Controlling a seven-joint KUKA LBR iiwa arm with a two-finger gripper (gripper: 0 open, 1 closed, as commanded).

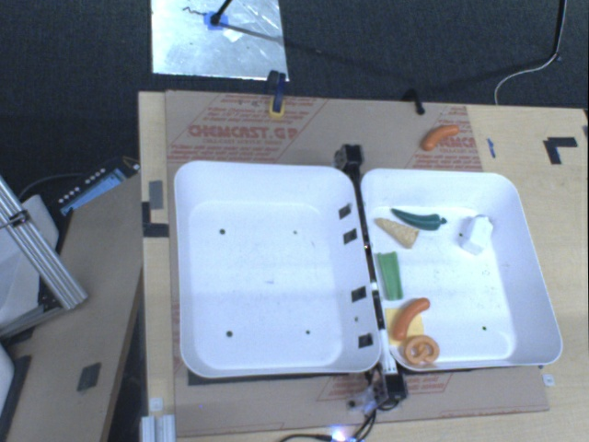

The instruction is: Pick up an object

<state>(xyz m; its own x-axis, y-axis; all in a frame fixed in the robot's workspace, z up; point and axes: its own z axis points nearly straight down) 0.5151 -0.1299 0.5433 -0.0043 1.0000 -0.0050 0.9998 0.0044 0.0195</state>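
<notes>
The right bin (pixel 529 274) holds a dark green pepper (pixel 419 218) above a tan wedge (pixel 399 234), a white block (pixel 474 234) toward its right, a green strip (pixel 390 275) by the left wall, and a sausage (pixel 409 310) and a pretzel (pixel 421 349) on a yellow piece at the near left corner. Another sausage (pixel 440 136) lies on the tabletop (pixel 230 127) behind that bin. The claw's state cannot be told.

The arm's pose cannot be told here.
</notes>
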